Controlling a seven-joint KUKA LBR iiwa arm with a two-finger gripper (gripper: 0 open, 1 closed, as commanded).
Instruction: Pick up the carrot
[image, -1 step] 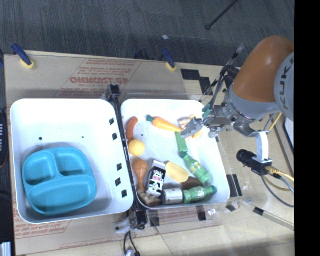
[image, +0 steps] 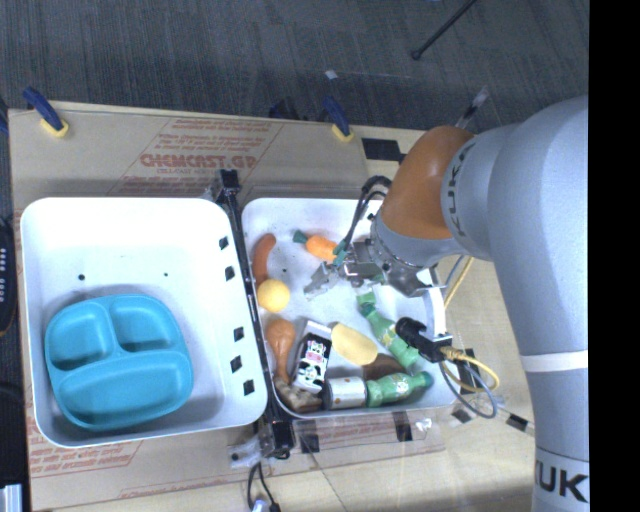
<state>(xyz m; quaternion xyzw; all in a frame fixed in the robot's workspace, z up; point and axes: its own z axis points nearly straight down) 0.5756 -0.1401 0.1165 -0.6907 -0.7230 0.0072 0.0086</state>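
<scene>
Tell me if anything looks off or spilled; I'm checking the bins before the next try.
Nothing spilled or damaged. The right bin is crowded, toys heaped at its near end, where a green bottle lies on its side. The carrot lies apart by the gripper.

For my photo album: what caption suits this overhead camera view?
Robot arm's claw hovering beside a small carrot in the cluttered right bin.

Pretty clearly a robotics lab from where I'm sitting. The bench (image: 150, 150) is topped with taped-down cardboard printed with a supplier name, held by blue clamps (image: 45, 112) at its far edge. Two white bins (image: 60, 215) sit side by side on it, one full of toy food. Big grey KUKA arm (image: 530, 230), loose cables (image: 470, 375) by the near right corner, grey carpet (image: 250, 50) beyond.
</scene>
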